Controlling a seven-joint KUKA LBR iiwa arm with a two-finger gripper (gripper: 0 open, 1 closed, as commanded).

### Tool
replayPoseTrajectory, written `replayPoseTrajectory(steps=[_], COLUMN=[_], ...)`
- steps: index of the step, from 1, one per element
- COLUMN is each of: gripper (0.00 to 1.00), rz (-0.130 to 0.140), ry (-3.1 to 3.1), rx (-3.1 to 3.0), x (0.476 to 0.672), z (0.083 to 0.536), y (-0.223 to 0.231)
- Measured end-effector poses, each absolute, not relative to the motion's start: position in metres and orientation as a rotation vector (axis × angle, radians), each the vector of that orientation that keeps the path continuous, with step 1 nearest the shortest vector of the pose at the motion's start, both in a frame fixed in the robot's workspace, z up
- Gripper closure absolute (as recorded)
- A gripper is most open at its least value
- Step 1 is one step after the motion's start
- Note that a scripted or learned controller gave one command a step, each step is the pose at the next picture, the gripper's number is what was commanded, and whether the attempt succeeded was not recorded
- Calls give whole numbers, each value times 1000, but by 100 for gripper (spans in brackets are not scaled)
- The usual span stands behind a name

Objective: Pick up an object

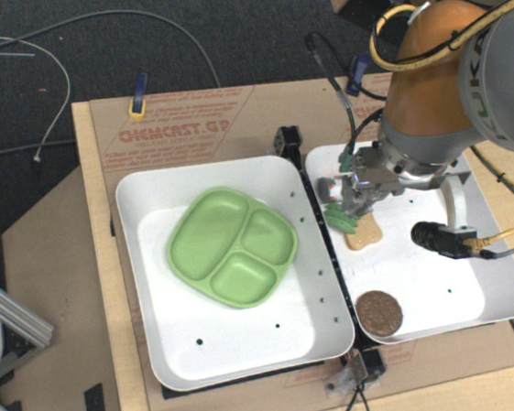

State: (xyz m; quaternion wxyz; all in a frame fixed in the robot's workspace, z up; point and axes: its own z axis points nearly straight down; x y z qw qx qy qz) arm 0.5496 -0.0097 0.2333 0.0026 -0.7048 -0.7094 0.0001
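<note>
End effector [353, 200] hangs over a green piece [340, 218] and tan biscuit [364, 234], near the left wall of the right bin [489, 298]. Its grip cannot be told.

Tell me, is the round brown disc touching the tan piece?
Apart. The camera view shows bare bin floor between the brown disc and tan piece.

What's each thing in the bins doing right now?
Green plate: flat, right way up, in left bin.
Tan piece: flat in right bin, by the pincer.
Green piece: beside the tan piece, below the pincer.
Brown disc: flat, alone, right bin's near corner.
Pincer: low over the green piece.
</note>
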Motion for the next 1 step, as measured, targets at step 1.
replayPoseTrajectory(steps=[1], gripper=[100], rz=[0], ry=[-2226], rx=[-2210], x=[538], z=[236], y=[50])
